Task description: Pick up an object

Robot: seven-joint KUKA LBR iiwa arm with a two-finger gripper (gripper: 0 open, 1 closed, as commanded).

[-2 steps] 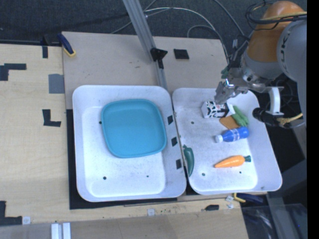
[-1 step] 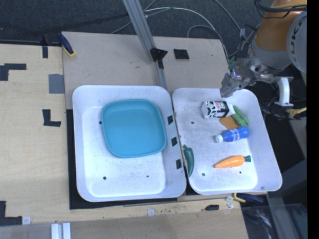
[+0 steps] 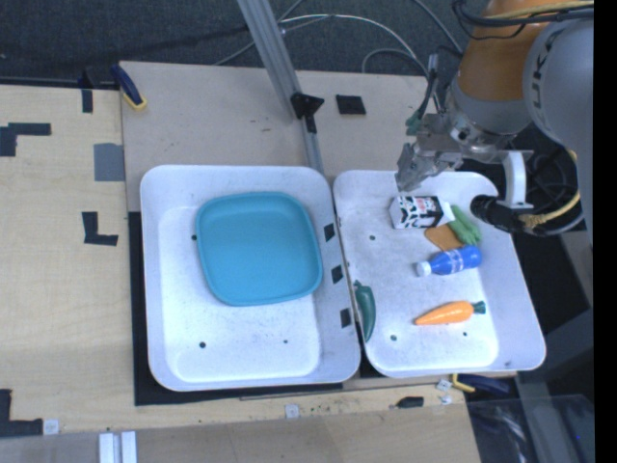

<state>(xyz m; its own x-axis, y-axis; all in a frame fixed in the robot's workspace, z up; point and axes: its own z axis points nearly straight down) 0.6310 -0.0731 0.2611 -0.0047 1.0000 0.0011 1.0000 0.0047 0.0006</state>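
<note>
Arm (image 3: 525, 56) comes in from the right, orange band up top, w/ the claw (image 3: 413, 177) hanging over the far-left corner of the right bin (image 3: 511, 340). Claw tips look close together, narrow, nothing between them as far as I can see. Just below and a touch right of the claw sits the carton (image 3: 416, 210), black & white, lying on its side; tips are right at its top edge, can't tell if touching. Right of the carton, past the claw, a small orange block (image 3: 443, 236) w/ a green piece (image 3: 466, 228) against it, tucked near the arm's black cable (image 3: 501, 215). Further down from the claw, the blue bottle (image 3: 451, 261) lies on its side, white cap pointing left. Lower still, well apart from the claw, the carrot (image 3: 448, 313) lies flat, green end to the right. Down-left of the claw, a dark green pepper (image 3: 365, 307) sits at the bin's left rim, by the seam btwn bins. Left of the claw, across the seam, the left bin (image 3: 174, 355) holds a blue plate (image 3: 258, 247), flat, well apart from the claw.
</note>
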